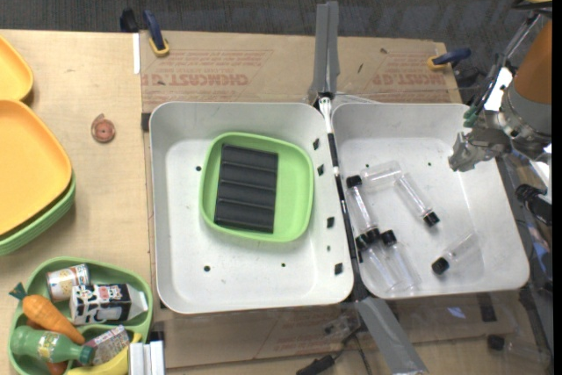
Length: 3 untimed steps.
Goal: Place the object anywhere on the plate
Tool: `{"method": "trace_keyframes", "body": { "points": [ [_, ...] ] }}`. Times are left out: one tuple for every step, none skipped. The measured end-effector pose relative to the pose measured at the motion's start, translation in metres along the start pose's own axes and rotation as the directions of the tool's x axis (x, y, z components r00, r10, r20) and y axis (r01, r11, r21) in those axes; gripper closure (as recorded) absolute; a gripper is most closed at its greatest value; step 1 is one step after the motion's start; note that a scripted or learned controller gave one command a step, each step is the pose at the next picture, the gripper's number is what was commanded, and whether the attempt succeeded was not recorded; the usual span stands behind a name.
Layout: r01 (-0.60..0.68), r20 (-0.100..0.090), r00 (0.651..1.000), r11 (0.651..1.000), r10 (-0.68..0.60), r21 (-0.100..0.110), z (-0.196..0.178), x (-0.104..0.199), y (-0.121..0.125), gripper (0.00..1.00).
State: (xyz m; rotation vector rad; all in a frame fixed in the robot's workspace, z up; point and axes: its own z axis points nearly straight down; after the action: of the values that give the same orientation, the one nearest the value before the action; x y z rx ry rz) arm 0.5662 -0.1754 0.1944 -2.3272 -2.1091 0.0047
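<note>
Over the right bin (514, 215), near its far right edge, hangs my gripper (463, 155); whether it stands wide or narrow I cannot tell from this angle, and nothing shows held in it. Right bin contents: several clear tubes with black caps, lying flat. One tube (414, 199) sits near the bin's middle, another (457, 256) toward the near right corner, a third (357, 199) along the left wall, and more (379, 252) clustered at the near left. Left bin (176, 189): a green plate (299, 189) at its centre, carrying a black ribbed block (246, 188). On the worktop (97, 92) at far left lie stacked yellow plates (31, 180), and a green bowl (140, 294) of toy food sits at the near left corner.
</note>
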Motion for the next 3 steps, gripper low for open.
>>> {"method": "trace_keyframes", "body": {
  "points": [
    [0.0, 0.0, 1.0, 1.0, 0.0, 0.0, 0.0, 0.0, 0.0, 0.0],
    [-0.165, 0.0, 0.986, 0.986, 0.165, 0.0, -0.076, -0.03, -0.048, 0.0],
    [-0.322, 0.001, 0.947, 0.947, 0.322, -0.001, -0.198, -0.046, -0.084, 0.0]
  ]
}}
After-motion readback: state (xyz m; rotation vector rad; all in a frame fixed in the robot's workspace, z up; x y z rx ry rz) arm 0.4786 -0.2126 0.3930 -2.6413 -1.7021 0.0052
